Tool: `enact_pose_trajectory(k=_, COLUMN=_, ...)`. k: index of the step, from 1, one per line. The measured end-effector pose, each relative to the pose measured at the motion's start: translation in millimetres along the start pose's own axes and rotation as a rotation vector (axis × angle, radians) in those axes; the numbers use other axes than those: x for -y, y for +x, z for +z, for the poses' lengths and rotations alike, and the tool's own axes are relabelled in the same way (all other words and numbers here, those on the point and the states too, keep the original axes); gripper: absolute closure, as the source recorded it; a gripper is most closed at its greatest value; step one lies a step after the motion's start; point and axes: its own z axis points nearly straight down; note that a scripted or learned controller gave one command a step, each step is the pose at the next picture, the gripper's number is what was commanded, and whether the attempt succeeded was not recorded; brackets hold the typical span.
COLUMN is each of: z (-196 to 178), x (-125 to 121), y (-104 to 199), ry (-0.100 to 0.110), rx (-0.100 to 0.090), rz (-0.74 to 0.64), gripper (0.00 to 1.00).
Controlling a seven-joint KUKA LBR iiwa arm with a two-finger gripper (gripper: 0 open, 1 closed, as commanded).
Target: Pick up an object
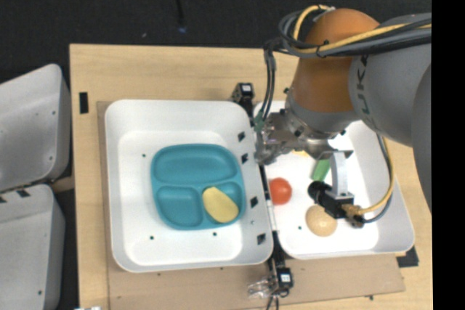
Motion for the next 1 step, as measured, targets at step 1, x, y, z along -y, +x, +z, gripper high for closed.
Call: enact_pose_trajectory(k=1, z=-4.5, x=16.9, y=46.4, ry=0.002, rx=-0.002, rz=-0.002, gripper=1.0)
